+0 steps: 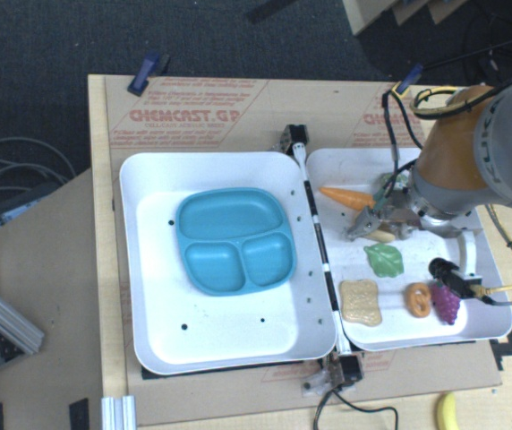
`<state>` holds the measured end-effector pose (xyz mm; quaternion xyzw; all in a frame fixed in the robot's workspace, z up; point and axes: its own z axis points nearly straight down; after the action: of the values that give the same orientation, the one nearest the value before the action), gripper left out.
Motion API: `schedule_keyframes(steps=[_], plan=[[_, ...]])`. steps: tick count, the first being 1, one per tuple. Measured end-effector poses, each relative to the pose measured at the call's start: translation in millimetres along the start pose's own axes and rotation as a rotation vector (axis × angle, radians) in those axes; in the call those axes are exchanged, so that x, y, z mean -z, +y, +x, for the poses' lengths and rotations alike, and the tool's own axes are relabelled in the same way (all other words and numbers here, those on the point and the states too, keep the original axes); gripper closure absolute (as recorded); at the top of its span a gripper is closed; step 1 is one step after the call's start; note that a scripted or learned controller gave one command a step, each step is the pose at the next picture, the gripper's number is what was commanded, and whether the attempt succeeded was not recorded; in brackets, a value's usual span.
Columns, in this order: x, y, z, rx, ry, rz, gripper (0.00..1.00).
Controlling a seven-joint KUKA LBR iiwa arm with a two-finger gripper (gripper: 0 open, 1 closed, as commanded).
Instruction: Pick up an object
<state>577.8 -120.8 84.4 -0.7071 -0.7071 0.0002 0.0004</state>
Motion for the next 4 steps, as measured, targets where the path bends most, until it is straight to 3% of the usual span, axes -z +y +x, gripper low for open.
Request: schedule_keyframes(steps=[1,2,3,4], plan=[[1,-71,21,-0.001,0.000,0.000,0.00],[11,-70,21,-0.002,-0.002,-0.004,1.00],[11,-70,21,-0.002,-0.002,-0.004,0.00],[0,-63,11,-0.001,-0.001,-0.003,0.00]])
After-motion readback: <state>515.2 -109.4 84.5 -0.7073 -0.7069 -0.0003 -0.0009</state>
